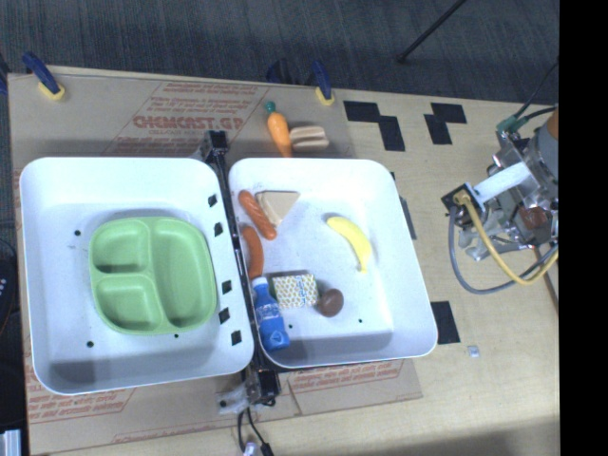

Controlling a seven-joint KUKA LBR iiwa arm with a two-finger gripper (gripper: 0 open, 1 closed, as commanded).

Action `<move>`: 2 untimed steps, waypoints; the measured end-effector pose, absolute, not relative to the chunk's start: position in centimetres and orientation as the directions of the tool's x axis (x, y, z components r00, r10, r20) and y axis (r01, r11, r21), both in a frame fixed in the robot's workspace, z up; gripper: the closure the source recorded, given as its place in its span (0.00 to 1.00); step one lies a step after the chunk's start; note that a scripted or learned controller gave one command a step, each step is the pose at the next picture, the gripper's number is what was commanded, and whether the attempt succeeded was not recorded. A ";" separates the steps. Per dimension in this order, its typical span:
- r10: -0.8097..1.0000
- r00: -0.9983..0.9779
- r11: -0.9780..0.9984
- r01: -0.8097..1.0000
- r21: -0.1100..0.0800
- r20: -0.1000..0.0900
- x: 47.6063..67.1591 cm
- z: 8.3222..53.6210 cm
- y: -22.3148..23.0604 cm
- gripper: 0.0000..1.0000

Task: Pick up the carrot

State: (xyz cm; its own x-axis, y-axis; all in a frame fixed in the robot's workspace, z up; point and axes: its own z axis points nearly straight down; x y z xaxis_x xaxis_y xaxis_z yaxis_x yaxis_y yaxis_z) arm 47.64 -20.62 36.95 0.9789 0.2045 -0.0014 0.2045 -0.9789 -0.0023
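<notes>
While the arm waits at the right side of the counter (494, 369), the task looks not yet begun. Nearest the camera, the right bin (408, 283) holds a blue bottle (269, 319), a patterned packet (294, 290) and a brown round thing (330, 302); further up lie two sausages (255, 226), a wedge of bread (277, 203) and a banana (351, 240). The left bin (47, 255) carries a green divided plate (152, 274). Well to the right, apart from both bins, sits the end effector (484, 218) among yellow cable; whether it is spread or closed I cannot tell, and nothing is seen in it. Farthest off, the carrot (278, 131) lies outside the bins, just behind the right bin's back rim, touching or just beside a small bun-like thing (308, 139). Next, I judge, the arm must travel left and back, then descend over the carrot, clearing the rim.
</notes>
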 end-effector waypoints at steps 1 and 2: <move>0.277 0.961 -0.961 0.277 -0.006 -0.005 47.6 27.0 -11.7 1.00; 0.518 0.855 -0.855 0.518 -0.003 -0.001 49.9 33.1 -21.1 1.00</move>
